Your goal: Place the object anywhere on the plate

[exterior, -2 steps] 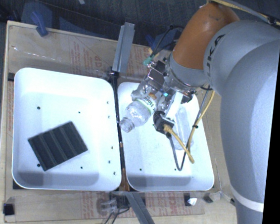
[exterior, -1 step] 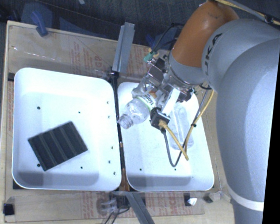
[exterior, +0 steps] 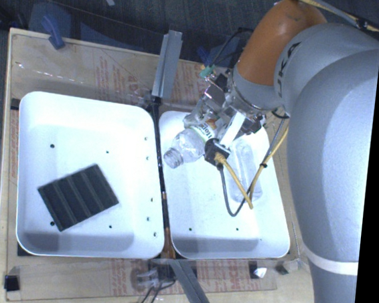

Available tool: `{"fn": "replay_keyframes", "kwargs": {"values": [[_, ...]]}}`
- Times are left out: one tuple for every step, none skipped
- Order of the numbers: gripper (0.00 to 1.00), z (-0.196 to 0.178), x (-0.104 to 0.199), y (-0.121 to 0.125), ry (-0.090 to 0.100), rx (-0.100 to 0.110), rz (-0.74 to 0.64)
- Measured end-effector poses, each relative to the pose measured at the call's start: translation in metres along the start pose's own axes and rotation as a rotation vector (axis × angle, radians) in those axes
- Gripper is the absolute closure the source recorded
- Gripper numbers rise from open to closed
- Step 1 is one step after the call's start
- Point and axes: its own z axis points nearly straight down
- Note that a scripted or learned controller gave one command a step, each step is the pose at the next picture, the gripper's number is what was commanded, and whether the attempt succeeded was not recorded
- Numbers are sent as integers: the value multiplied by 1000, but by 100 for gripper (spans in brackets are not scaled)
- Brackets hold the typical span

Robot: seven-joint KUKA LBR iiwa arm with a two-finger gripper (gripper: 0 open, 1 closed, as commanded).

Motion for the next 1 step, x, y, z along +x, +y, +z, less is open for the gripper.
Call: {"fn": "replay_keyframes", "kwargs": {"values": [[100, -9, -8, -5, 2, 3, -4]]}}
